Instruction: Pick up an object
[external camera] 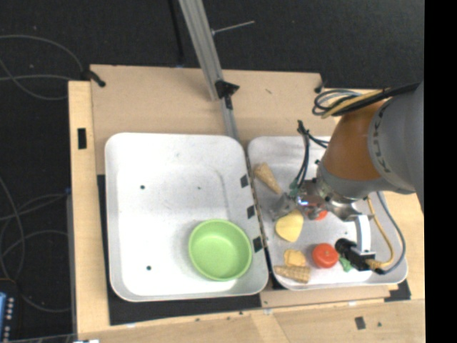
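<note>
My gripper is down in the right bin, just above a pale yellow rounded piece. The grey arm with its orange band reaches in from the right and covers much of that bin. A tan cone-shaped piece lies to the gripper's upper left. A red tomato-like object with a green stem sits near the bin's front, beside a waffle-patterned cone piece and a small yellow chunk. A bit of red peeks out under the wrist.
A green bowl sits in the front right corner of the left bin. A metal pole slants up from between the bins. Cables loop by the arm at the right. The wooden bench edge surrounds both bins.
</note>
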### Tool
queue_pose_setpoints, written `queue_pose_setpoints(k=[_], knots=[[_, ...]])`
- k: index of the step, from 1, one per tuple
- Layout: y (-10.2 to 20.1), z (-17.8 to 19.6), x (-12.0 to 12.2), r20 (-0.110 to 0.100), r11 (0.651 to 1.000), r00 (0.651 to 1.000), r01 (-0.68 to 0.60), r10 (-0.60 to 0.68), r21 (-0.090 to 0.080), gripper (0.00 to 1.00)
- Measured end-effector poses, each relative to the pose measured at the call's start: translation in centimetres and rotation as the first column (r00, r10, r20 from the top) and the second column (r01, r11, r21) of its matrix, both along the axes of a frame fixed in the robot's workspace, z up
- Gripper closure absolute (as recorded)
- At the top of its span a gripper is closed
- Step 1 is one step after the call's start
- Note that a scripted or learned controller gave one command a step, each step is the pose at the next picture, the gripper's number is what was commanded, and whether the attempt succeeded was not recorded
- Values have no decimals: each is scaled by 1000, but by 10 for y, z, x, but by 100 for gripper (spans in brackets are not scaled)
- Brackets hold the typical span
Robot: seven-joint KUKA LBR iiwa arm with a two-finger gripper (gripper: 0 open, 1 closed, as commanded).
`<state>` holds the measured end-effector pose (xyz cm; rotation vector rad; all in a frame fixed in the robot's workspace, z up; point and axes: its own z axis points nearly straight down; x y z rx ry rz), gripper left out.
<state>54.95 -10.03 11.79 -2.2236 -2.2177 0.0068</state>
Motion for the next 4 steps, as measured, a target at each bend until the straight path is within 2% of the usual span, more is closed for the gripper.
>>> queue_pose_setpoints(k=[1, 3, 4], knots=[[1, 13, 2, 7, 1000, 1000, 5, -5, 3, 100], [-7, 138, 0, 13, 1000, 1000, -6, 6, 1, 100], [-7, 171, 2, 9, 1000, 1000, -7, 7, 2, 100]])
